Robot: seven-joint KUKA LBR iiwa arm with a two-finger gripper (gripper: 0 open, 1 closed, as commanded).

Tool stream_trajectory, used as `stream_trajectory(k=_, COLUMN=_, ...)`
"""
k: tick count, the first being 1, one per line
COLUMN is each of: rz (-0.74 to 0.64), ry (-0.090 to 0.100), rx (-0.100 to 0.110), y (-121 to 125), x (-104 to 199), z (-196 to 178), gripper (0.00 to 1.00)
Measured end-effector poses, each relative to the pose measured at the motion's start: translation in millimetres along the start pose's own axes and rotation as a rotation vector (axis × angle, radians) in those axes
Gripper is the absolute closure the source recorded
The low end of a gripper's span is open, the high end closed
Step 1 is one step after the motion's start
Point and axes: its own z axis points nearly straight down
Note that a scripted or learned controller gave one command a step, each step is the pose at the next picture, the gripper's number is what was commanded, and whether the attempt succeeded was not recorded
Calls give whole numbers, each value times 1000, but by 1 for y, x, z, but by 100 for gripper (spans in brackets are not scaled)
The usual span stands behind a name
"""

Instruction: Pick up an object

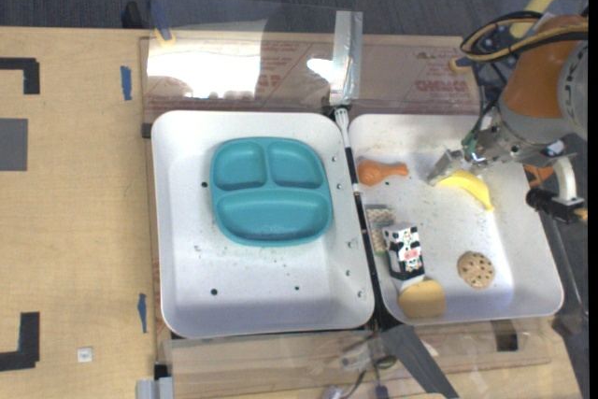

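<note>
The right bin [523, 294] holds several toy foods. A yellow banana [472, 189] lies near its back right. An orange drumstick [381, 171] lies at the back left. A chocolate-chip cookie [476, 269] is at the front right. A cow-patterned milk carton [405, 251] lies near the left wall, beside a brown bar [378, 225] and a tan bun [422, 297]. My gripper [452, 165] hangs low at the banana's left end, under the orange-banded wrist [542, 84]. Whether it touches the banana is unclear.
The left bin [187, 294] carries a teal divided plate [271, 190]. A clear plastic sheet [252, 51] and a cardboard wall stand behind both bins. The wooden bench [65, 229] stretches left. Cables loop above the wrist.
</note>
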Motion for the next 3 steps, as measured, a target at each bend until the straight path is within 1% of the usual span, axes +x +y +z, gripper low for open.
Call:
stream_trajectory(k=1, rz=-172, ry=-1, rx=0, y=-75, x=23, z=-1, gripper=0)
stream_trajectory(k=2, rz=-95, ry=-1, rx=-1, y=-13, x=23, z=0, gripper=0)
stream_trajectory(k=3, rz=-95, ry=-6, rx=-9, y=-11, x=21, z=-13, gripper=100)
